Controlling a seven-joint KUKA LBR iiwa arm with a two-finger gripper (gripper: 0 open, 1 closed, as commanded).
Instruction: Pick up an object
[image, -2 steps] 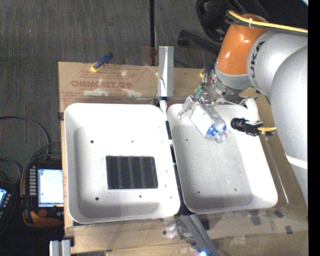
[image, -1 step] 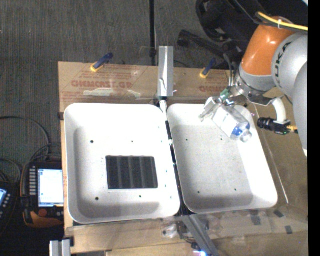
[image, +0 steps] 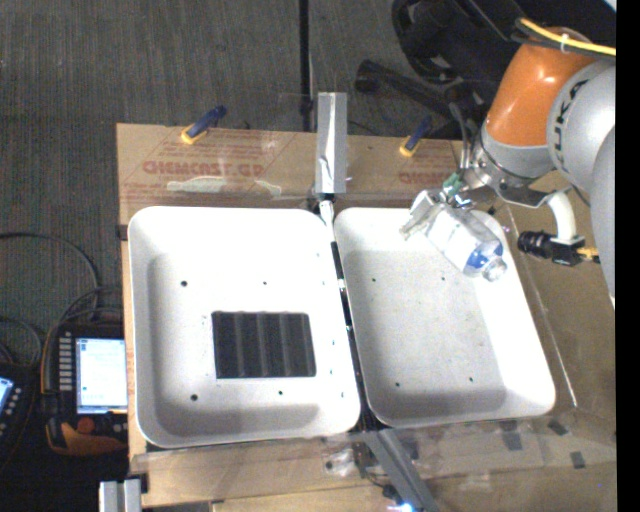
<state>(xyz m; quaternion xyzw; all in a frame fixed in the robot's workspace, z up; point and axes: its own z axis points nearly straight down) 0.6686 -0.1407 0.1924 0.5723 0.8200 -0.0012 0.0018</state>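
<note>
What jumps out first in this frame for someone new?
The grey arm with its orange band reaching in at upper right, its gripper over the right bin's far edge with a clear plastic bottle with a blue cap at its tip. Next, the dark ribbed rectangular object lying flat in the left bin.

- The arm (image: 560, 100) was cut off by the top and right edges.
- The gripper (image: 440, 205) fingers were too blurred to read.
- The pendant (image: 90, 385) screen was too small to read.
</note>
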